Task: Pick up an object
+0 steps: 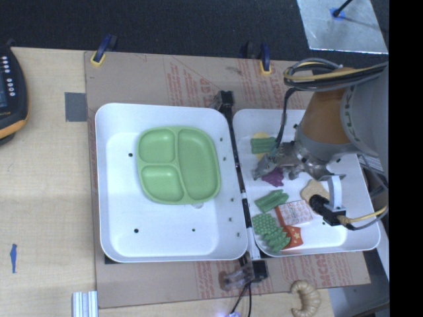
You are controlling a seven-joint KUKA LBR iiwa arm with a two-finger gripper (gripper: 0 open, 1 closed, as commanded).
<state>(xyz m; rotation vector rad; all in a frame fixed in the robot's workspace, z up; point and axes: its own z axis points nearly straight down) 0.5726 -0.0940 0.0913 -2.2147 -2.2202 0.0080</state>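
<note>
The right bin [360, 243] holds several small items. A purple piece [272, 175] lies just under my gripper [277, 157], which hangs low over the bin's middle left. A yellow item [263, 137] and a green block [260, 146] sit just left of the gripper. Nearer the front lie a green pod [271, 199], a bumpy green piece [269, 230] and a red and white packet [295, 214]. A tan piece [312, 190] rests to the right, under the wrist. The arm hides the bin's far right part.
The left bin [106, 177] holds a green divided plate [178, 164]. A black divider runs between the bins. Cables loop over the arm at the right. A handheld controller [10, 91] lies at the bench's left edge, and a tan curled object [305, 297] lies at the front.
</note>
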